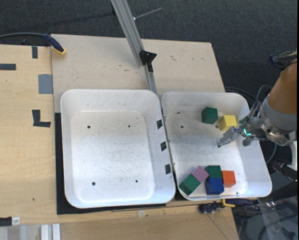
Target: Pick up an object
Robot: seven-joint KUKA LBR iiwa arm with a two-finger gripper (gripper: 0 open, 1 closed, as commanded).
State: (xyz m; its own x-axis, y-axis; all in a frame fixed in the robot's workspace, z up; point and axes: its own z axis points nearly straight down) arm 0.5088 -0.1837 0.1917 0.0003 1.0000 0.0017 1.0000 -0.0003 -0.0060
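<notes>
Hand (234, 135) of the grey arm with the orange band sits over the right-hand shallow white bin (189, 100), reaching in from the right edge. Its two fingers look parted, one dark finger (226, 138) angled down-left toward the bin floor, nothing visible between them.

Nearest candidate: small yellow cube (228, 121), lying just up and slightly left of the fingertips, close beside them; whether it touches cannot be told at this slant. Small dark green cube (209, 115) sits just beside the yellow one, on its far-left side, so the pair is tightly spaced.

Second cluster at the bin's near edge, well apart from the hand: pale purple block (200, 174), green block (190, 184), dark green block (214, 171), blue cube (214, 185), orange cube (228, 178), all packed together.

Judgement: the yellow cube is the likely target. The hand would need a short shift toward the bin's far side to straddle it; the neighbouring green cube may obstruct one finger. Left white bin (69, 104) on the tabletop (99, 59) holds no objects.
</notes>
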